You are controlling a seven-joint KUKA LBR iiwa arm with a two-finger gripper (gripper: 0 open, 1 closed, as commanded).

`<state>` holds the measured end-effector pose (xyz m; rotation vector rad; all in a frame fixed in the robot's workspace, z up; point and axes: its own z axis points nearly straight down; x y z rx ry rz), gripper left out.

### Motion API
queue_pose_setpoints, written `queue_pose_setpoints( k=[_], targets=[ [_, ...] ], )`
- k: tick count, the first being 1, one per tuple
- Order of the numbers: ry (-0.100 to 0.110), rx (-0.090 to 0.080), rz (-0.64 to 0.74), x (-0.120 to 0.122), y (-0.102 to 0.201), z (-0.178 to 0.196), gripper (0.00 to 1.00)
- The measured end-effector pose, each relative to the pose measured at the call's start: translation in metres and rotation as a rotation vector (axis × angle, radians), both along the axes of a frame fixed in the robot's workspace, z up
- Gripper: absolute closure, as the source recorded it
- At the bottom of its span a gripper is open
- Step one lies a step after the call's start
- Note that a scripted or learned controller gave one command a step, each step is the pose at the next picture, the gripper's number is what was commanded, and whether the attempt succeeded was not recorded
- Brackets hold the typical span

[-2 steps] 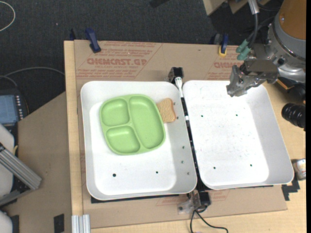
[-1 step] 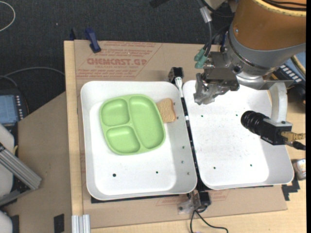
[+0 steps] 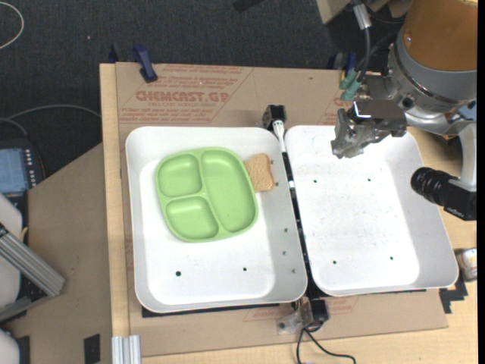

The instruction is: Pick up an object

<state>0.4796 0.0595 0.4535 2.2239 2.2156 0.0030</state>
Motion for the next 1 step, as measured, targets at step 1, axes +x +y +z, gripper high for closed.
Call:
queue_pose_setpoints(
  k=[1],
  targets=[
    [0.008, 0.000, 0.001, -0.0006, -0.0072, -0.0315, 1.00]
  ],
)
